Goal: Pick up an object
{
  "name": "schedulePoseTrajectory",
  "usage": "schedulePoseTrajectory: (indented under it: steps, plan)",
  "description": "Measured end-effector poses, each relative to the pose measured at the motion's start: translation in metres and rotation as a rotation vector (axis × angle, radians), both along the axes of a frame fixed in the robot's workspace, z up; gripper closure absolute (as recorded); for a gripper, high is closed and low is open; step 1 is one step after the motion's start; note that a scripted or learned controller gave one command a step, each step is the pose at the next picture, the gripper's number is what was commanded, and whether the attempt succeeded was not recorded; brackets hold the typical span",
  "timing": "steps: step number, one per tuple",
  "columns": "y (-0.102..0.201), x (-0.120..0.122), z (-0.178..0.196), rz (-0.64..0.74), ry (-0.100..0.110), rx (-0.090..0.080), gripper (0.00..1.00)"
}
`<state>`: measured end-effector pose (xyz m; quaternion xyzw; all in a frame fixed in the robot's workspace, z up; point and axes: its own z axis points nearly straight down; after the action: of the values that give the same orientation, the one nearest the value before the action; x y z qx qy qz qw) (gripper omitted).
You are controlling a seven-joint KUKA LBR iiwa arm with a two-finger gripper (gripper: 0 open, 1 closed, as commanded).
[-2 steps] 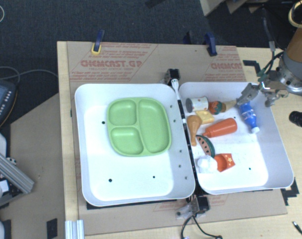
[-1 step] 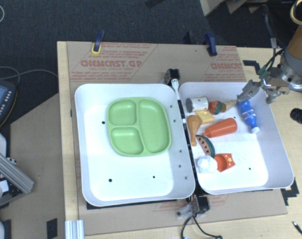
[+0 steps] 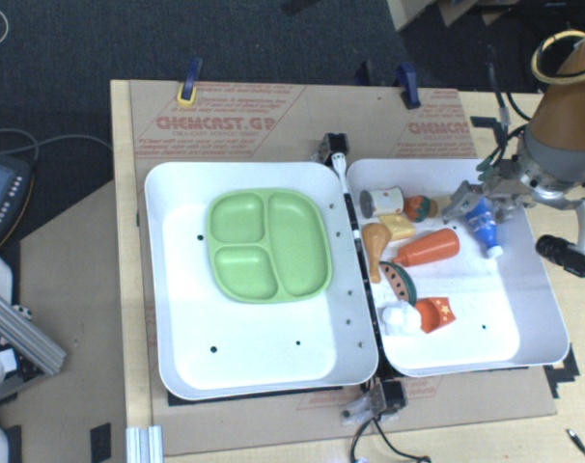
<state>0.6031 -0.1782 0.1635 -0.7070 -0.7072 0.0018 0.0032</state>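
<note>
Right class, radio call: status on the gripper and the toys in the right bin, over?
Gripper over right bin, blue object at its fingers, grasp unconfirmed. Orange carrot toy lies beside it. Green divided plate in left bin.

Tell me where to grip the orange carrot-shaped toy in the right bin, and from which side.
Grip the orange carrot-shaped toy across its thick middle, coming from above. It lies flat on its side, long axis running left-right in the right white bin, so fingers should probably close across that axis. The yellow piece above-left crowds its narrow end; the wider right end looks freer.
</note>
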Motion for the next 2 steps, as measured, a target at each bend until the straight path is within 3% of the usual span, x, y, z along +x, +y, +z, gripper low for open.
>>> schedulePoseTrajectory:
  steps: [1, 2]
  plan:
    - [-0.009, 0.001, -0.052, -0.001, -0.001, 0.0, 0.0]
    - [-0.001, 0.004, -0.073, 0.005, 0.0, 0.015, 0.0]
